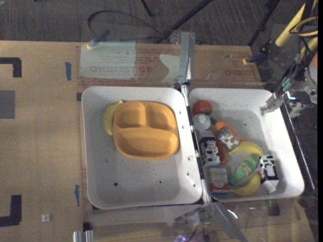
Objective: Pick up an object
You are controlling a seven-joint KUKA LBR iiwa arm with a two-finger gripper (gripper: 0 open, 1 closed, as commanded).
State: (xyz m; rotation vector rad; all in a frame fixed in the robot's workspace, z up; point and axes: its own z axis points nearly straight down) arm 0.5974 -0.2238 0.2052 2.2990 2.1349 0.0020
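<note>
The right bin point(282, 150) holds a heap of small items. A red tomato point(203, 107) and a white bottle point(202, 121) lie near its left wall. An orange pouch point(228, 136), a cow-print carton point(209, 150) and a red box point(218, 178) lie below them. To their right are a yellow banana point(248, 147), a green bottle point(243, 168) and a black-and-white carton point(267, 168). My gripper point(275, 103) hangs over the bin's upper right rim, apart from all the items, with nothing seen in it.
In the left bin point(96, 160) an orange divided plate point(146, 129) lies over a yellow item point(108, 119). A metal post point(185, 59) stands behind the gap between the bins. Cables and yellow tubing point(295, 21) crowd the upper right.
</note>
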